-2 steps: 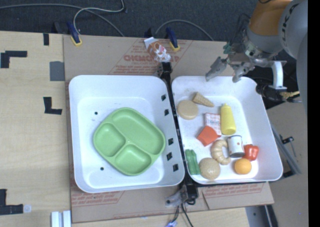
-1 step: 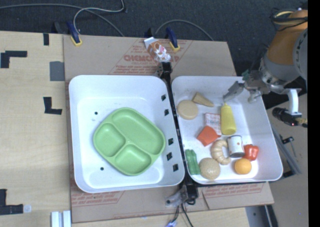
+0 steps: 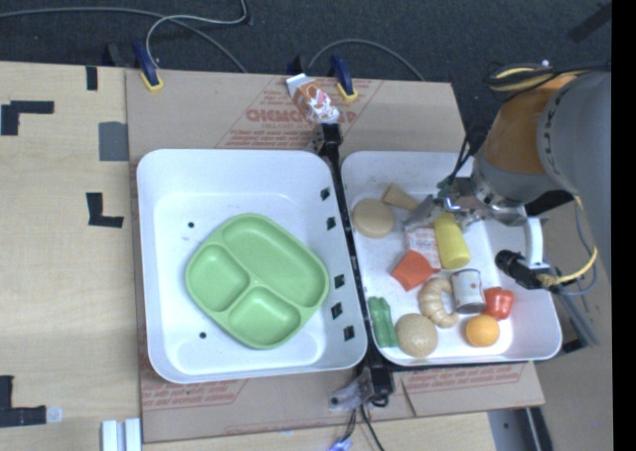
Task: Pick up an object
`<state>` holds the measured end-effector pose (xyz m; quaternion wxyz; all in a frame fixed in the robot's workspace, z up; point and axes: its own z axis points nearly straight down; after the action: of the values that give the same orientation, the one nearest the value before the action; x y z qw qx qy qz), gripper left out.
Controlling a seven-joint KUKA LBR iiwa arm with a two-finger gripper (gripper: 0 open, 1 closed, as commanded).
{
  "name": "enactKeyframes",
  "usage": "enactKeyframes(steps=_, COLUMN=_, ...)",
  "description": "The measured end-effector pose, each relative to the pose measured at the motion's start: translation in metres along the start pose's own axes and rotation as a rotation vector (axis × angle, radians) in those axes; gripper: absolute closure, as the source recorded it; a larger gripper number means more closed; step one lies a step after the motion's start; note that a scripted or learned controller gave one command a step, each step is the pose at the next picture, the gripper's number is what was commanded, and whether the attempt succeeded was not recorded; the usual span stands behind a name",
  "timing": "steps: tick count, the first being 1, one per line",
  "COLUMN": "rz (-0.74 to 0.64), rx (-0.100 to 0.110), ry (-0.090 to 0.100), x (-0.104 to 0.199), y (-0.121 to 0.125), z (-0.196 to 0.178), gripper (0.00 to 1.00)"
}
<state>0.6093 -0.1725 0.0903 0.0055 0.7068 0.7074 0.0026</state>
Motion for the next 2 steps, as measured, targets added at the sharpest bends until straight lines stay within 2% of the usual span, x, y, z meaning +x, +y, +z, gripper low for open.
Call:
enactKeyframes(steps=1, rz=0.002, rx=-0.007, ry=0.0, x=0.01, y=-0.039, z=-0.001, gripper=0.0)
enactKeyframes(steps=2, rz=0.003, rx=-0.009, ry=-0.001, x=0.019, y=-0.063, z=-0.001, gripper=0.0)
